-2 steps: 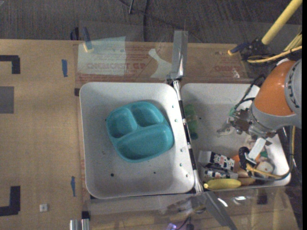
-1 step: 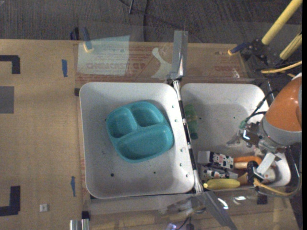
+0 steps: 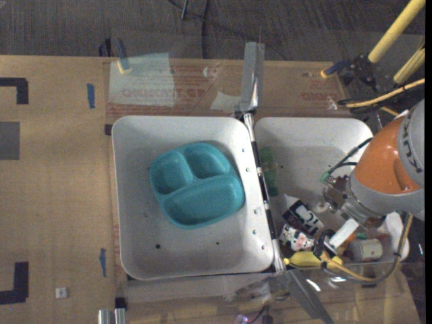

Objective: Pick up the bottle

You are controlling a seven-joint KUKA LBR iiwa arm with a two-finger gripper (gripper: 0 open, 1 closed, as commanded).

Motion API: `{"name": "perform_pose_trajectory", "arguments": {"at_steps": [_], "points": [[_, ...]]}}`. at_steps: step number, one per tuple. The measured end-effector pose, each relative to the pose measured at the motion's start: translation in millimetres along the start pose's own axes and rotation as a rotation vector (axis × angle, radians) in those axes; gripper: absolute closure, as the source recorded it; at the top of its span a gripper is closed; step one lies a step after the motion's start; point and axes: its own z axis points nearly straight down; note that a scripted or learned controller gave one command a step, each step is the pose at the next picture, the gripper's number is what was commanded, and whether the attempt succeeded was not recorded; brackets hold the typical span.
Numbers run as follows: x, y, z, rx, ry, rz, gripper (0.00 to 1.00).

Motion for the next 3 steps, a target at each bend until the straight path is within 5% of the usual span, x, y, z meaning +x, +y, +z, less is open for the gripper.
{"name": "perform_pose_trajectory", "arguments": {"at_steps": [1,2,3], "points": [[-53,46,-1,0.032,0.018,0.149,0.00],[-4,1,0,0.006,-0.004,0.318,0.00],[-6,0,-8,0.008,-0.009,0.318,1.00]]}}
